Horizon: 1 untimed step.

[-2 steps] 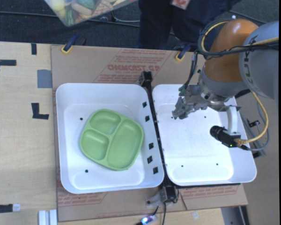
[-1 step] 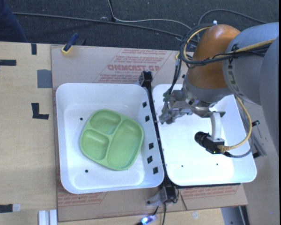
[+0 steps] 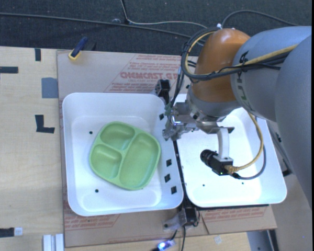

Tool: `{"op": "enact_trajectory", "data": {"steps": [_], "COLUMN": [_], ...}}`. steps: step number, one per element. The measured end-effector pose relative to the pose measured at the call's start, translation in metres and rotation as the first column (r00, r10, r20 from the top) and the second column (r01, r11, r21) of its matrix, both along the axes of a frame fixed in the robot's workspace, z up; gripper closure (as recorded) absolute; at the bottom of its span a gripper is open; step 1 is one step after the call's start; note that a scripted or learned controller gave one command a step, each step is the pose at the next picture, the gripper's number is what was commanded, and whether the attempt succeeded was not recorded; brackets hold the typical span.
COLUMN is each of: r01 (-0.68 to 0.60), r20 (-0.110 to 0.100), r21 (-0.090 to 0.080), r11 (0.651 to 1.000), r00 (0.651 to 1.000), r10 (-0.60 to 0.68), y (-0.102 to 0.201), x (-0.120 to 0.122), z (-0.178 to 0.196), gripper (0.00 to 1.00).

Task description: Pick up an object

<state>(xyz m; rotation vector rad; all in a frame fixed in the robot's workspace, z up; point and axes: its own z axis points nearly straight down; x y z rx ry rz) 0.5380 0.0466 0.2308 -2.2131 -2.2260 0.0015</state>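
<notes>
A light green divided plate lies flat in the left white bin, a little right of the bin's middle. My gripper hangs under the orange wrist band, over the ridge where the two bins meet, just above the plate's upper right rim. The wrist body hides most of the gripper, and I see nothing held in it.
The right white bin lies under the arm; a black connector with a yellow cable hangs over it. Both bins rest on a cardboard sheet. A small blue and yellow item lies at the sheet's far left corner.
</notes>
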Motion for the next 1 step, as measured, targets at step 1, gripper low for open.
{"op": "enact_trajectory", "data": {"steps": [1], "r01": [0.001], "r20": [-0.001], "r21": [-0.002], "r11": [1.000], "r00": [1.000], "r10": [-0.001], "y": [0.0468], "x": [-0.0028], "z": [-0.0114], "gripper": [1.00]}}
